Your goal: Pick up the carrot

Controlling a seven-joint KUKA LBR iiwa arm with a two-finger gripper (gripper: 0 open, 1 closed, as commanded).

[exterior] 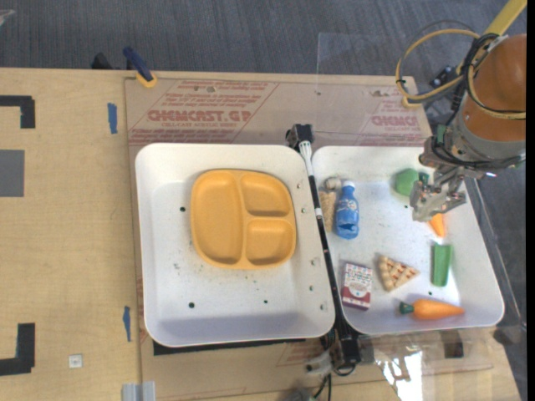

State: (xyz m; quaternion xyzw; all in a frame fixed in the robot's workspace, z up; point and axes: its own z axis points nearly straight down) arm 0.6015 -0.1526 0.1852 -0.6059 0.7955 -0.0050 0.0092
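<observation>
The carrot (pixel 430 310), orange with a green top, lies on its side near the front right corner of the right bin (pixel 489 303). My gripper (pixel 435 202) hangs over the right side of that bin, well behind the carrot and apart from it. A small orange piece (pixel 438 225) pokes out just below the gripper's tip, and I cannot tell what it is or whether it is held.
In the right bin lie a green stick (pixel 440 264), a pizza slice (pixel 395 271), a small red and white box (pixel 358 285), a blue bottle (pixel 346 210) and a green lump (pixel 407 181). The left bin (pixel 159 249) holds a yellow divided plate (pixel 243 217).
</observation>
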